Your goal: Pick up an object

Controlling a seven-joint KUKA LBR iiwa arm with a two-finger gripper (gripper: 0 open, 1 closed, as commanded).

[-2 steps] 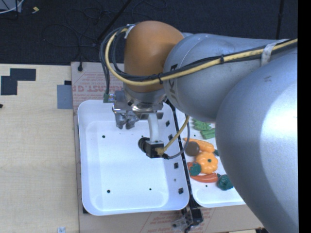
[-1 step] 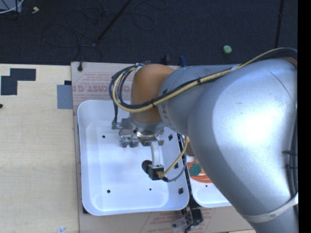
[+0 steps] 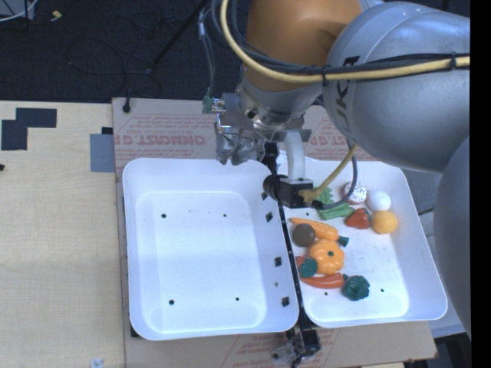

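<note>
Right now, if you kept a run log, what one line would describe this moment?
tool: above far edge of left bin | pumpkin, carrot, broccoli: lying in right bin | held: nothing seen

I see the left bin (image 3: pixel 199 259) and right bin (image 3: pixel 399 282) as smooth white plastic, glossy enough to catch soft highlights along their rims. Under them lies a matt brown cardboard sheet (image 3: pixel 169 133) with red print, on a table (image 3: pixel 54 228) with a pale, matt, wood-like top. The arm's grey shell (image 3: pixel 406 75) is smooth with a satin sheen; its orange band (image 3: pixel 303 14) shines more. The toy pumpkin (image 3: pixel 327 257), egg (image 3: pixel 378 201) and lemon (image 3: pixel 384 221) look like smooth, shiny plastic, and the green broccoli (image 3: pixel 355 287) looks bumpy.
</note>
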